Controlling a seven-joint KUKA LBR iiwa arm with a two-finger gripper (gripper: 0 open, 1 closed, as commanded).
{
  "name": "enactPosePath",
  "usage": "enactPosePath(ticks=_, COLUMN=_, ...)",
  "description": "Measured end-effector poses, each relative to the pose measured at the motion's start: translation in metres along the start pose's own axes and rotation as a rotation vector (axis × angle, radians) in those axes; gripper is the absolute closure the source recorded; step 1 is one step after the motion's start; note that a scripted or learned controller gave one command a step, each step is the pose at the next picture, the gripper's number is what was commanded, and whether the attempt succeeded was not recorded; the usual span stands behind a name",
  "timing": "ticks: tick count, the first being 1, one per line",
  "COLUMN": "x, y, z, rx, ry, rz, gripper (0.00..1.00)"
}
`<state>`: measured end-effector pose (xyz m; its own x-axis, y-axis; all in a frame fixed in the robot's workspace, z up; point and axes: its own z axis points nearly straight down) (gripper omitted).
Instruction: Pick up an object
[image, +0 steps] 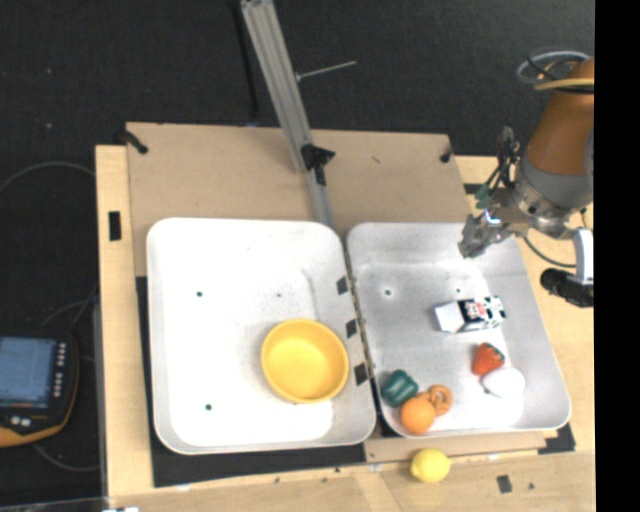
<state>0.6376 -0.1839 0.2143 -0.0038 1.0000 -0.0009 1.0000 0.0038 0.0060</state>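
My gripper (478, 240) hangs over the right bin (420, 260) near its two o'clock corner, carrying nothing; how it is set I cannot tell. The pickable things cluster toward five o'clock: a white box (468, 314), a red strawberry (487, 358), an orange (417, 414). The yellow bowl (304, 360) sits in the left bin (220, 270).

Yellow bowl (305, 360) upright; left bin (200, 260)
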Motion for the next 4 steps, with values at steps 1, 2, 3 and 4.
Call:
enactPosePath(ticks=1, x=0.048, y=-0.015, z=-0.012, rx=0.005, ry=0.002, rz=-0.003, gripper=1.00)
enactPosePath(ticks=2, x=0.098, y=-0.020, z=-0.025, rx=0.004, ry=0.002, rz=-0.003, gripper=1.00)
enactPosePath(ticks=3, x=0.143, y=-0.030, z=-0.018, rx=0.006, ry=0.002, rz=-0.002, gripper=1.00)
enactPosePath(ticks=4, x=0.200, y=-0.026, z=-0.022, rx=0.005, ry=0.003, rz=-0.004, gripper=1.00)
